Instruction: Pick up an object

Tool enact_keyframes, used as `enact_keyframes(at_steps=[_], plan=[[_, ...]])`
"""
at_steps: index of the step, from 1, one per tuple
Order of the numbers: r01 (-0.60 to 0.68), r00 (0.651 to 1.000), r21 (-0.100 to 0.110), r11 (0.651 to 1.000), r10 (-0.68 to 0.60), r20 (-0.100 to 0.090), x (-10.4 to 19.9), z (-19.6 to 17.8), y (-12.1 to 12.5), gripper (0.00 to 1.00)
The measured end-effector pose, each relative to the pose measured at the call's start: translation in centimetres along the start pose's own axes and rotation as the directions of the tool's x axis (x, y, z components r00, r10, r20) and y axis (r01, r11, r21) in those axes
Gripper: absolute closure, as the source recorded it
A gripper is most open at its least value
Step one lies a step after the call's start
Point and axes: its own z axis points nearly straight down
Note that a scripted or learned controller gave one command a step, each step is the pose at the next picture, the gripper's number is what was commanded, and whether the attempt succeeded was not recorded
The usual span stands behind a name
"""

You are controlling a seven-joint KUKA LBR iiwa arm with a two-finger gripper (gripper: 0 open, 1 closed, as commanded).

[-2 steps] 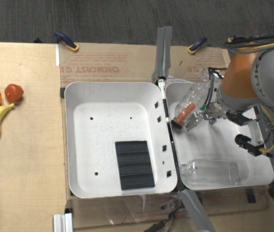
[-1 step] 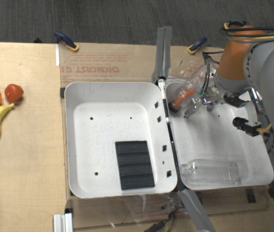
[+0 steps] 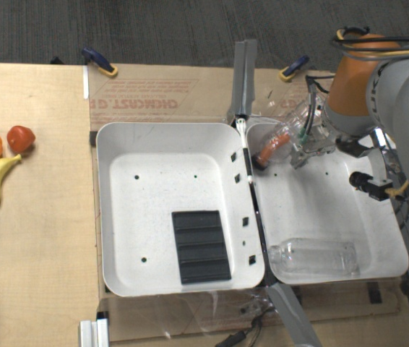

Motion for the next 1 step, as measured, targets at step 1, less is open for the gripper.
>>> enact_keyframes(at_steps=[1], plan=[[0.318, 0.948, -0.005, 0.948, -0.318, 0.004, 5.93, -9.38, 2.26, 1.00]])
